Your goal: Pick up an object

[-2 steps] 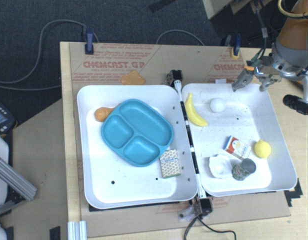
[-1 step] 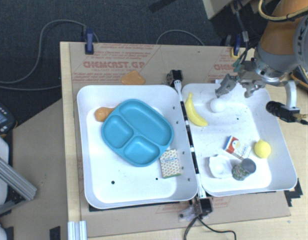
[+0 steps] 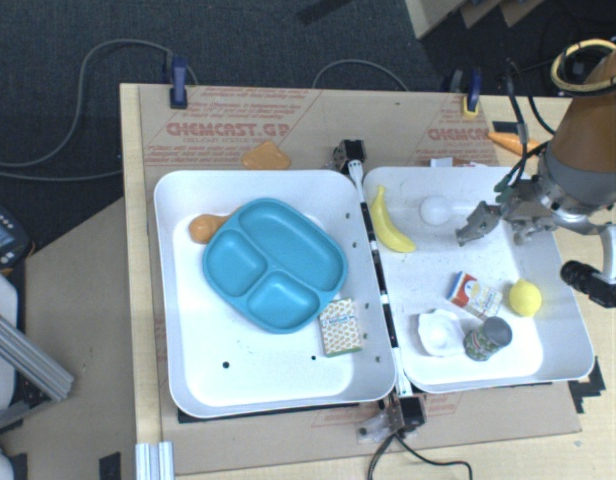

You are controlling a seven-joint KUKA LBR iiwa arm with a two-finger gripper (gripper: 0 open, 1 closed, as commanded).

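Over the far part of the right bin, the gripper hangs with its two dark fingers spread apart and nothing between them. The grey wrist with its orange band comes in from the right edge and tips the tool leftward, toward the bin's middle, so the fingertips sit above bare white floor.

Candidates for the pick lie around it. A banana rests along the bin's left wall, a white ball lies just left of the fingers, and nearer the front sit a small red-and-white carton, a yellow ball, a white cup and a dark can. The left bin holds a blue divided plate, an orange ball at its far-left edge and a patterned packet near its front.

The main risk, as I judge it, is closing on nothing: the fingers hover over an open patch, and a straight descent would meet only the floor. The white ball is round and pale against the white bin, so a slightly off-centre squeeze could send it rolling away. The front group is crowded, with cup and can touching, so a reach there might nudge neighbours or catch two things at once.
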